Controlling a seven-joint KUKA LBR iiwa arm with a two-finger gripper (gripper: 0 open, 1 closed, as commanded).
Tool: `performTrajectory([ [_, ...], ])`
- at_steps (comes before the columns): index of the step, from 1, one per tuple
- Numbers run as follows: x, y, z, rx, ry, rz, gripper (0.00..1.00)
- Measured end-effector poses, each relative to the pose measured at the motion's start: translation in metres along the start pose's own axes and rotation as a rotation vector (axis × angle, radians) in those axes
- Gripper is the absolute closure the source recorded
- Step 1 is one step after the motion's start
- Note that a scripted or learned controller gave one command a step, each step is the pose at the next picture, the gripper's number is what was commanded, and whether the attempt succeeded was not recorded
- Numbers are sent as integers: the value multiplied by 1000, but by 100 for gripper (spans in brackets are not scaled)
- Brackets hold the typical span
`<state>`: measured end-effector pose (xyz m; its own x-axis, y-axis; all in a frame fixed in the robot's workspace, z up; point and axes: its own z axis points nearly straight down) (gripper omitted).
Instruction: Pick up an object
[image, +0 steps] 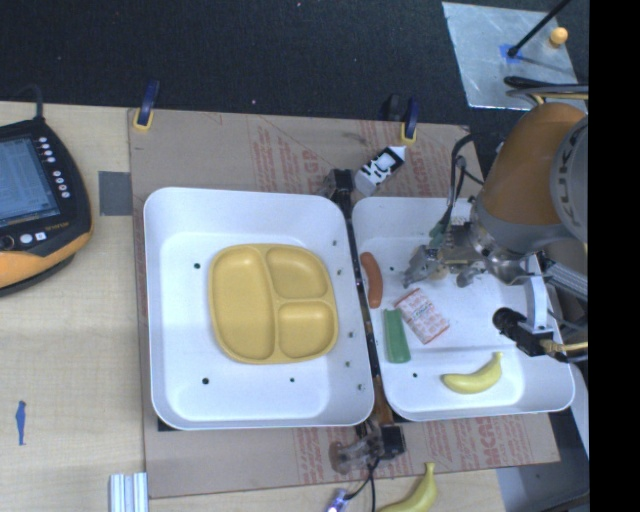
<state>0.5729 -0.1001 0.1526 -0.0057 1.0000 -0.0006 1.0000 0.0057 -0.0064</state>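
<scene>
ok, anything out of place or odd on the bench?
Yes: a second banana lies outside the bins, on the bench at the bottom edge by some cabling. The other banana sits in the right bin, near its front edge.

I have one fixed camera above the tabletop (80, 340). It looks down at a slant on both bins, from moderate height.

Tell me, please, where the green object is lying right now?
The green object lies in the right bin, near its left wall, just below the sausage and beside the red-and-white packet.
</scene>
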Motion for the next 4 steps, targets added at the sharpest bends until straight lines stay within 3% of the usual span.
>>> performTrajectory([
  [1,-73,75,21,-4,0,5,0],
  [2,-11,84,7,-4,0,1,0],
  [3,-69,83,60,-2,1,4,0],
  [4,-70,83,50,-1,1,2,100],
])
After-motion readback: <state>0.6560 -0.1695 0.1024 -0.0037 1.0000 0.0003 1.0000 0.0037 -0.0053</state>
